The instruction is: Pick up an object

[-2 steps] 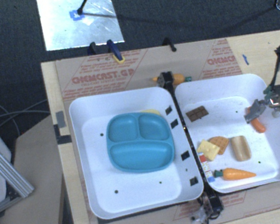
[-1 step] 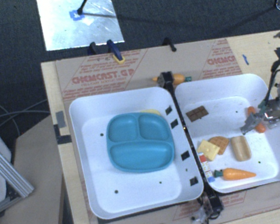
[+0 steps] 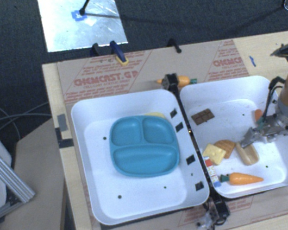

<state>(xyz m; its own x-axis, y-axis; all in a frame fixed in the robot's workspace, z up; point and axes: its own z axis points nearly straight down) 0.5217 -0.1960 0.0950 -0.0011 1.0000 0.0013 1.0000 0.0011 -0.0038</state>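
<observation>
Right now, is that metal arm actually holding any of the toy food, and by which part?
It cannot be told. The end effector sits right at the bread-like piece in the right bin, with no grasp visible.

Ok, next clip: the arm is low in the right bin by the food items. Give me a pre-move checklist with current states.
1. Gripper down in the right bin: ok.
2. A target close by: ok, the bread-like piece lies just below the fingertips.
3. Object held between the fingers: not ok, nothing visible there.
4. Finger opening: cannot tell, too small and blurred.
5. Neighbours crowding the target: ok, the carrot lies apart from it; the croissant-like piece and yellow wedge sit to the left.
6. Left bin undisturbed: ok, the blue divided plate lies flat in it.
</observation>
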